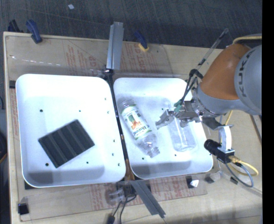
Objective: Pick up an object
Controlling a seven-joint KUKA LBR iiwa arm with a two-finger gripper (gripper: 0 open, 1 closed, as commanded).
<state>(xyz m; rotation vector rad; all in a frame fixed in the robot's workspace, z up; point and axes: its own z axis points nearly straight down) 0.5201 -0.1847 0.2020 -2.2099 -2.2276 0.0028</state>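
Note:
A clear plastic bottle [137, 125] with a white, green and orange label lies on its side in the right bin [148, 87], cap end toward the front. A transparent cup-like container [184, 137] lies to its right. My gripper [165, 119] hangs low over the right bin between these two, just right of the bottle's middle and touching the upper left of the clear container. Nothing is visibly held. A black ribbed rectangular pad [66, 143] lies flat in the left bin [57, 85].
The grey arm with its orange band [223, 78] comes in over the right bin's right rim. A metal divider post [114, 45] stands at the back between the bins. Blue clamps [33, 31] sit on the bench's back edge. Cables [242, 164] lie at the right.

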